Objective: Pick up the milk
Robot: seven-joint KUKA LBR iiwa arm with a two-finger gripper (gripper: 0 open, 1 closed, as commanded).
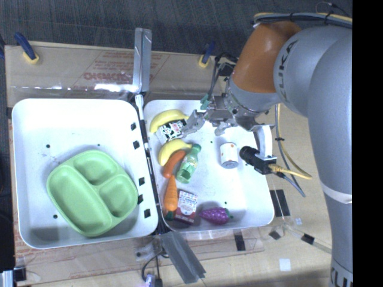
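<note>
From my remote seat I look down at a slant on a bench with two shallow white bins side by side. The left bin (36, 160) holds a light green divided plate (93, 190) lying flat near its lower middle. The right bin (254, 202) is crowded along its left side: a banana (166, 118) curves at the top, and just below it sits the milk (172, 128), a small black and white carton partly tucked between that banana and a second banana (170, 149) beneath it. A green bottle (188, 164) lies tilted beside the second banana, touching or nearly touching it. An orange carrot (171, 193) runs down the bin's left wall, with a small red and white packet (187, 204) beside it and a purple bunch of grapes (215, 214) near the bottom edge. A white can (228, 155) stands apart toward the middle of the bin. The grey arm with its orange band (263, 55) reaches in from the right, and the gripper (194, 121) hangs over the top of the right bin, just beside the milk on its right. I cannot tell whether the fingers are wide or narrow, and I see nothing held between them
</note>
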